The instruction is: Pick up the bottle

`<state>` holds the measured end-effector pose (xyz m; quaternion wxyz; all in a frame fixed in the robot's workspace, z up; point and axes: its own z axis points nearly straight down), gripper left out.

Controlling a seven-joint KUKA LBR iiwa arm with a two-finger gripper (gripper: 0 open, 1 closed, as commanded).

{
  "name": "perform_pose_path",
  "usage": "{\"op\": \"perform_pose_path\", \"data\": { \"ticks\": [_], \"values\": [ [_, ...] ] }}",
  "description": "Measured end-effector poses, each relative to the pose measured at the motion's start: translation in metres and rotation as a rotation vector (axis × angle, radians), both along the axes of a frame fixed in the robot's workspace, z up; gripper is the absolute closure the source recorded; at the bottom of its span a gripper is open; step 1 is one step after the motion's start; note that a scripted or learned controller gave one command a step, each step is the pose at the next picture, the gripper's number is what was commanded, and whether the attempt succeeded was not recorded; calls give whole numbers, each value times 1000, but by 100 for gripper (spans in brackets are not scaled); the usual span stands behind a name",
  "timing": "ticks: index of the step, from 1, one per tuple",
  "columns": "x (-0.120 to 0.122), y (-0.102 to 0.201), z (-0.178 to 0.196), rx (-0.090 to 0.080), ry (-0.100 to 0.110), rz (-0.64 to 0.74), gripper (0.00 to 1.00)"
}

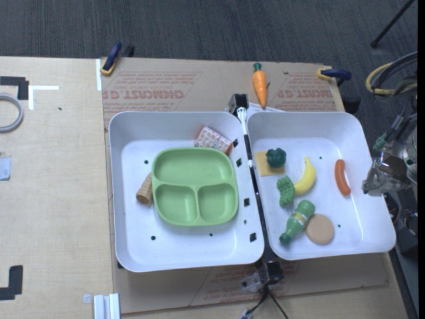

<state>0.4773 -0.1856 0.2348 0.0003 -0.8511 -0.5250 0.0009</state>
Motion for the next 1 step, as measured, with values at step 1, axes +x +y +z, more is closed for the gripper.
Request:
{"op": "perform_pose_path", "data": {
  "ticks": [1],
  "values": [
    [0, 97, 28, 0, 1, -151, 100]
  ]
}}
